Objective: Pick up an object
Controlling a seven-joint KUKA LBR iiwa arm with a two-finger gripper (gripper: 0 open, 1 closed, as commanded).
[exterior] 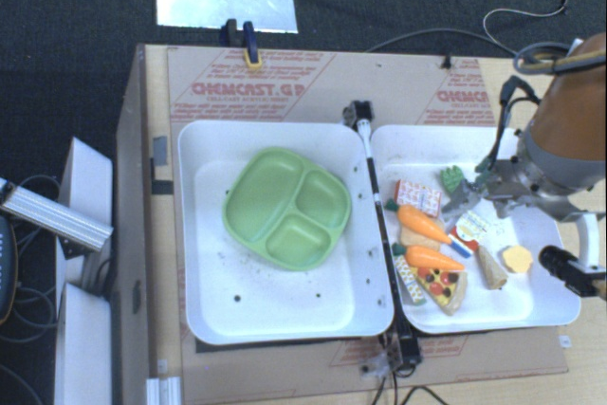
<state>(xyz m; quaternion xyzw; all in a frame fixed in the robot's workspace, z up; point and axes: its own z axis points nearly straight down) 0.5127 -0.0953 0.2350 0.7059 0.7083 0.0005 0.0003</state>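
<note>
The hand [471,200] is seen low over the right bin [545,310], above two toy carrots [423,225], a pizza slice [441,285] and other toys; its grip cannot be told

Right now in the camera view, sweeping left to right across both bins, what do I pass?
Green divided plate → pizza slice → bread wedge → yellow cheese piece. The two carrots and the other small toys overlap too closely to place.
</note>
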